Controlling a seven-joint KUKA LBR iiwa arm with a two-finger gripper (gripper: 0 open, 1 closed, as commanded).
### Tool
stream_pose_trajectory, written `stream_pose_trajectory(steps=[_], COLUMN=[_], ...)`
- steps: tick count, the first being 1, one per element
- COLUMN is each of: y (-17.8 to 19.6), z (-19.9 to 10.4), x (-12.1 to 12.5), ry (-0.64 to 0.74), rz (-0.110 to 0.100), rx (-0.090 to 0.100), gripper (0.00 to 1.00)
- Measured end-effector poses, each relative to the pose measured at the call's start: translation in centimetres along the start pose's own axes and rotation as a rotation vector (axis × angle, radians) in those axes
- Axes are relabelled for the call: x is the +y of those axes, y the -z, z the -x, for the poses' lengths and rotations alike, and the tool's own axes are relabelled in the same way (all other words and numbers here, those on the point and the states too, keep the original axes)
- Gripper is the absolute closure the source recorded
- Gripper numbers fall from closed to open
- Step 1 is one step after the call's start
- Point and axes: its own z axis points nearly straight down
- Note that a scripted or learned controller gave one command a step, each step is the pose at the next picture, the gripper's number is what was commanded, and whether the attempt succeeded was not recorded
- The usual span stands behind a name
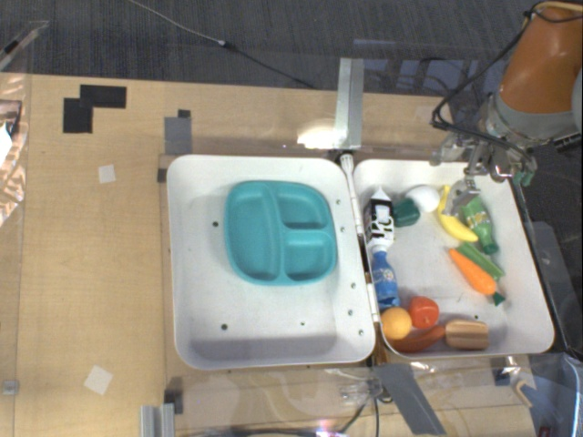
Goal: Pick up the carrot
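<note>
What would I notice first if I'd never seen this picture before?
Probably the big teal divided plate, alone in the left bin. Next, the right bin crowded with bright toy food: an orange carrot near the right wall, a yellow banana above it, and a tomato and an orange at the bottom. The robot arm, with its orange band, hangs over that bin's top right corner.

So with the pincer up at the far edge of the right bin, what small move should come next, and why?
Probably shift the pincer toward the near side until it is over the carrot. It now hangs above the green packet and banana; the carrot lies apart, untouched.
</note>
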Motion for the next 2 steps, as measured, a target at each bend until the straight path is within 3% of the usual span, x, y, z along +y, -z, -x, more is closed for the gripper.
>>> stream_pose_trajectory(steps=[1,2], y=[-10.1,-10.2], z=[-6.6,-13.9], x=[1.9,0.6], ry=[-0.037,0.056], rz=[0.0,-0.002], rx=[0.003,-0.006], gripper=[0.0,0.0])
